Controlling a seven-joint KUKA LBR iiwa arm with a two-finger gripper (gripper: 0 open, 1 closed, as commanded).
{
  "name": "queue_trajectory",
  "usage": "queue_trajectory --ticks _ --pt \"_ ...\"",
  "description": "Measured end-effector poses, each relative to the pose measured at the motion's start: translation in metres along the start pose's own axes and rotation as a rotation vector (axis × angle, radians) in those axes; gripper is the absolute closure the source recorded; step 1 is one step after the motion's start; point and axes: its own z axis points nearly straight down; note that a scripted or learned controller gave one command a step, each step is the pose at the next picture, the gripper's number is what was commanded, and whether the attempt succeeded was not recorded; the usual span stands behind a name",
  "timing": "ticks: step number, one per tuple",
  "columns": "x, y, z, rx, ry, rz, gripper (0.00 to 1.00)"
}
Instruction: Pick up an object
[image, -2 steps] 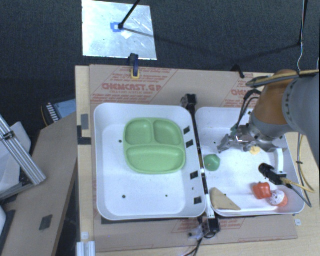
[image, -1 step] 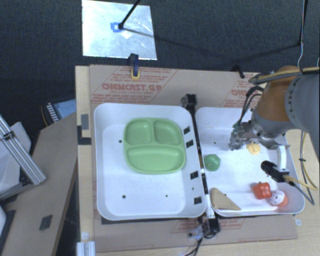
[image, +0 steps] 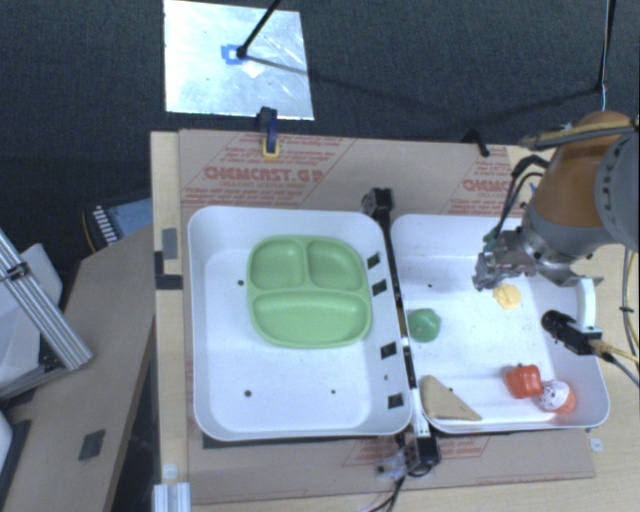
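In the right bin (image: 440, 250), at mid-right of the frame, the pincer (image: 490, 272) hangs low; whether it is open or closed cannot be told. The yellow object (image: 508, 296) lies just beside it, toward the lower right.

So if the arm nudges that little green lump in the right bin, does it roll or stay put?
The green lump looks rounded and smooth, so it would probably roll or skid on the slick white bin floor. It seems small and likely light. Nothing touches it; the bin's left wall beside it might stop it.
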Motion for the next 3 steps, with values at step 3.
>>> queue_trajectory --ticks 3 --pt "0.061 0.012 -0.103 0.002 0.001 -0.009 1.0"
